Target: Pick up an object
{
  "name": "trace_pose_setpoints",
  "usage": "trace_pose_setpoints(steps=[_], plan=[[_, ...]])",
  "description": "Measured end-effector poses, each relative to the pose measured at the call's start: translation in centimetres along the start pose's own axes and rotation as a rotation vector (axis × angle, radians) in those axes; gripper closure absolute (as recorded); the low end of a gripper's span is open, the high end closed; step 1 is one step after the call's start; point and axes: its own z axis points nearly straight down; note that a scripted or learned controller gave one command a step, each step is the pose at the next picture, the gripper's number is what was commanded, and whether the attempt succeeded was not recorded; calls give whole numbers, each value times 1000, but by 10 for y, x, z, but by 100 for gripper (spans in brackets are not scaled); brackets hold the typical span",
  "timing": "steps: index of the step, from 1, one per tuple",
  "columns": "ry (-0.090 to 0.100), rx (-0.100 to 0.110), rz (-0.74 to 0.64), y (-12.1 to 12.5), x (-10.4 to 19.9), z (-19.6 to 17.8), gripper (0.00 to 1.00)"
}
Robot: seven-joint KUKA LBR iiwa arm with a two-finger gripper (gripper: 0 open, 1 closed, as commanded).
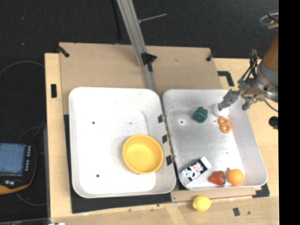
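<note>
- Tool hovers at right bin's far edge; grip state: cannot tell.
- Green object just beside, pretzel-shaped piece near.
- Green object likely light, stiff; best taken across its flanks.

The round yellow plastic bowl sits in the left white bin; the dark green block and twisted orange pretzel lie in the right white bin
</note>
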Motion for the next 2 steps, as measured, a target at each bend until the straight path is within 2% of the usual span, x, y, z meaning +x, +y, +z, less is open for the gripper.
trace_pose_setpoints(steps=[1,2], plan=[[-1,1,0,0,0,0,0],[-2,4,0,9,1,49,0]])
